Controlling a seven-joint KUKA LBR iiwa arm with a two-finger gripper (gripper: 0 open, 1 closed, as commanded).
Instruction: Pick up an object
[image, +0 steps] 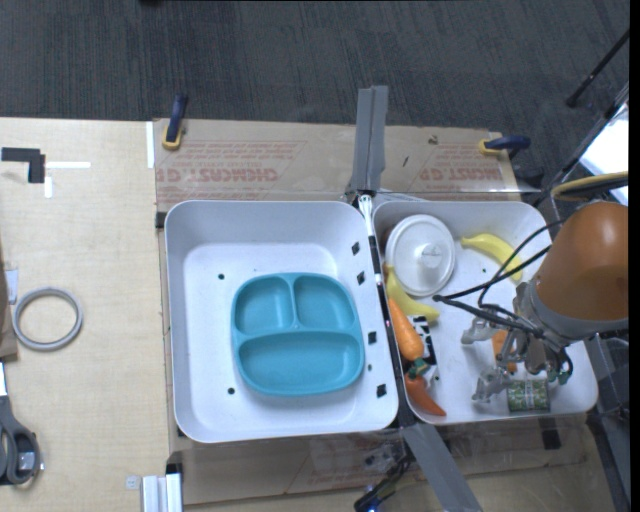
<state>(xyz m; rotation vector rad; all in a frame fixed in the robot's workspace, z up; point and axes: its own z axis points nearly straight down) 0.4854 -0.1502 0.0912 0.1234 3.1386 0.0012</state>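
A jumble of small objects is contained in the right bin (530, 215), a shallow white plastic tray with rounded corners. Along its left wall two tapered orange carrots are laid, one (405, 330) above the other (424, 398), with a small dark block (424, 340) between them. A round white lidded bowl (421, 255), smooth and glossy with a central knob, is placed in the upper part of the bin. A curved yellow banana (490, 246) is seen just to the right of the bowl, and a second yellow piece (400, 298) is partly covered beneath the bowl's lower edge. A small cylindrical can with a green label (527, 397) is lying on its side near the lower right corner.

The pincer (500, 375), of grey metal, is lowered into the lower right part of this bin, just beside the can; whether it is released or clenched cannot be told. An orange fragment (500, 343) is visible beside it. The orange band (590, 262) of the arm is seen above, crossed by black cables.

The left bin (190, 300) holds a matte turquoise plate (297, 333), rounded-rectangular and divided into three compartments. Both bins rest on a cardboard sheet (260, 160) fixed with clamps to the pale wooden bench (80, 250), on which a grey tape ring (45, 318) is laid.
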